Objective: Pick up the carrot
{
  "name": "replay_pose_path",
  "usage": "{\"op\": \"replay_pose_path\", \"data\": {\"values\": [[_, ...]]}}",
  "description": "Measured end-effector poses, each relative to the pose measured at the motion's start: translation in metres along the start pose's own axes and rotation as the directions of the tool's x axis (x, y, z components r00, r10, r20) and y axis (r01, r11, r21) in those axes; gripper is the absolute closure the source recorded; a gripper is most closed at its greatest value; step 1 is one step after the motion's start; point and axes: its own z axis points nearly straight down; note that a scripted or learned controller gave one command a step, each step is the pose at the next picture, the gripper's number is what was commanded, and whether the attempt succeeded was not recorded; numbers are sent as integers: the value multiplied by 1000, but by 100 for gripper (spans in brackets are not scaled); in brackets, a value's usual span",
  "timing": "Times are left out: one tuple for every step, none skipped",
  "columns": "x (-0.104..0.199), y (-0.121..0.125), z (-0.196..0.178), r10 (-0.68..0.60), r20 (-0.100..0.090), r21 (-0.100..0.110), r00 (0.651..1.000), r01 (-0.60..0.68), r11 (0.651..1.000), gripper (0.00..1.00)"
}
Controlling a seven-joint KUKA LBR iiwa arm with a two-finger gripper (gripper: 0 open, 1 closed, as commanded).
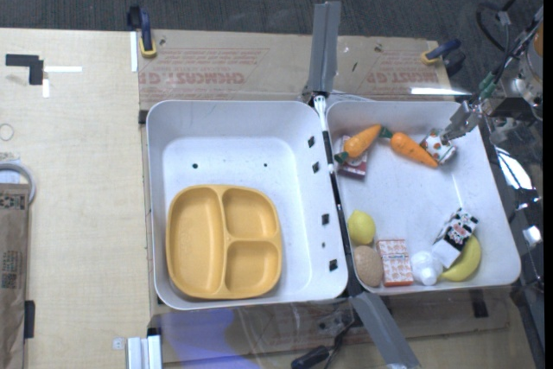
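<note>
Two carrots lie in the back of the right bin (492,186). One carrot (364,139) with a green top points toward the bin's left wall and rests partly on a small red packet (352,166). The second carrot (413,149) lies just to its right, its tip next to a small white and red object (440,149). My gripper (459,122) hangs over the bin's back right corner, slightly right of and behind the second carrot. Nothing is seen held in it.
A yellow divided plate (226,239) lies in the left bin (233,121). At the front of the right bin are a lemon (361,227), a brown potato (369,265), a pink box (396,261), a white ball (425,267), a banana (465,263) and a black-and-white carton (456,231).
</note>
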Motion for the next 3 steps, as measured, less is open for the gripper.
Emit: {"op": "replay_pose_path", "data": {"values": [[-5, 78, 137, -217, 1, -2, 976, 217, 976, 0], [-5, 95, 192, -488, 5, -6, 873, 488, 873, 0], [54, 54, 194, -496, 2, -4, 868, 496, 868, 0]]}}
